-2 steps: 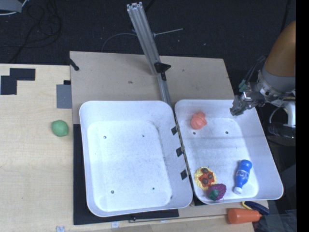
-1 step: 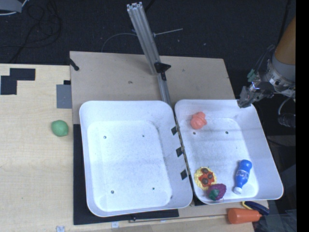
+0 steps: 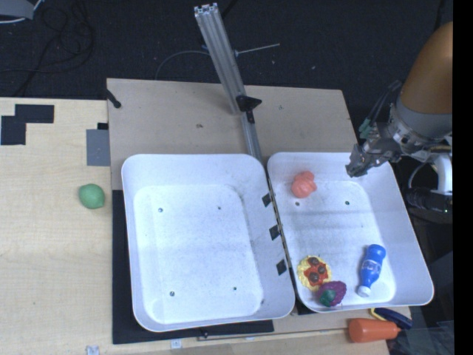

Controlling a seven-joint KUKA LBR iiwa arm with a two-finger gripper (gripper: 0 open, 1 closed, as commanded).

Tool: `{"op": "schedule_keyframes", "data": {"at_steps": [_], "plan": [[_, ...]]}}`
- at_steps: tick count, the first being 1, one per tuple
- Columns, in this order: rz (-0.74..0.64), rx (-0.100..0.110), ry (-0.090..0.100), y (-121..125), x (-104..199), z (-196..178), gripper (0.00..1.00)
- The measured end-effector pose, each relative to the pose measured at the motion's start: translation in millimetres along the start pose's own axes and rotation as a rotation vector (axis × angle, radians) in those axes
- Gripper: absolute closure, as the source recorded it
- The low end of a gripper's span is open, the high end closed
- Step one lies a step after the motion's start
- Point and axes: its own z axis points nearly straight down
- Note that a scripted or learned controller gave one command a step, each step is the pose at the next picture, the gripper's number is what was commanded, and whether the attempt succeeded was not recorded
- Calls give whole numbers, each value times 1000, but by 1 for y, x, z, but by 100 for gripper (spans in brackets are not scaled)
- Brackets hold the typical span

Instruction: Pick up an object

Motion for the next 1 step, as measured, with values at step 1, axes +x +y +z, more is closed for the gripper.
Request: {"op": "schedule_keyframes", "data": {"at_steps": [1], "plan": [[-1, 0, 0, -13, 58, 10, 100]]}}
